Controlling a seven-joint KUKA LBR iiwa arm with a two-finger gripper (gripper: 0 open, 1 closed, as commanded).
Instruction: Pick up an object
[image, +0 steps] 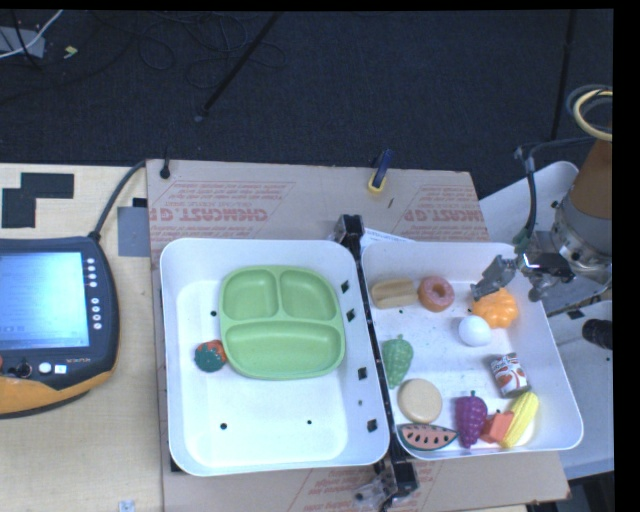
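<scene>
Pick not done yet. End effector (516, 272) sits over the far right of the right bin (566, 400), fingers spread wide, nothing between them. Nearest target: orange toy fruit (499, 307), just below the fingers, apart or touching I can't tell. It's smooth, rounded, glossy plastic. White egg (474, 330) beside it, also smooth and round. Ring doughnut (435, 293) and bread roll (393, 292) lie left. Left bin holds a green divided tray (281, 322). Left to do: descend, close, lift.
</scene>
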